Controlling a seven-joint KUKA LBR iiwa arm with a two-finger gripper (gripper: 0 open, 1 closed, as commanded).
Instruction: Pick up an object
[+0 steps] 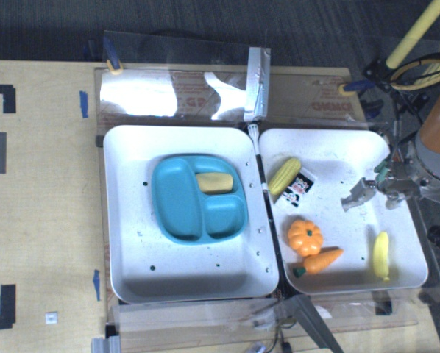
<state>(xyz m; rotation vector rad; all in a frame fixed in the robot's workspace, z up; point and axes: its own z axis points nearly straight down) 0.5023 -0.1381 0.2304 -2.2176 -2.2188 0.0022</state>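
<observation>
Pale wood tabletop [36,219] carries black angular marks and bits of blue tape, with dark carpet beyond its far edge. Two shallow white bins sit side by side on it. Behind them stand clear panels over brown cardboard; faint printing shows on the cardboard, but it is too blurred to read.

In the left bin [132,271] lies a blue divided tray [179,204], and a yellow sponge-like block [215,183] rests in its upper right compartment.

The right bin [338,145] holds the toy food. A yellow corn cob [284,176] lies tilted near the dividing wall, just beside a small black-and-white card [301,187] whose print cannot be made out. Nearer the front sits an orange pumpkin [304,237], touching an orange carrot [319,260]. A yellow banana [381,255] lies well apart, by the right wall.

The gripper [358,195] hangs over bare bin floor in the right half, between the card and the banana, with nothing between its fingers; how wide they stand cannot be told.
</observation>
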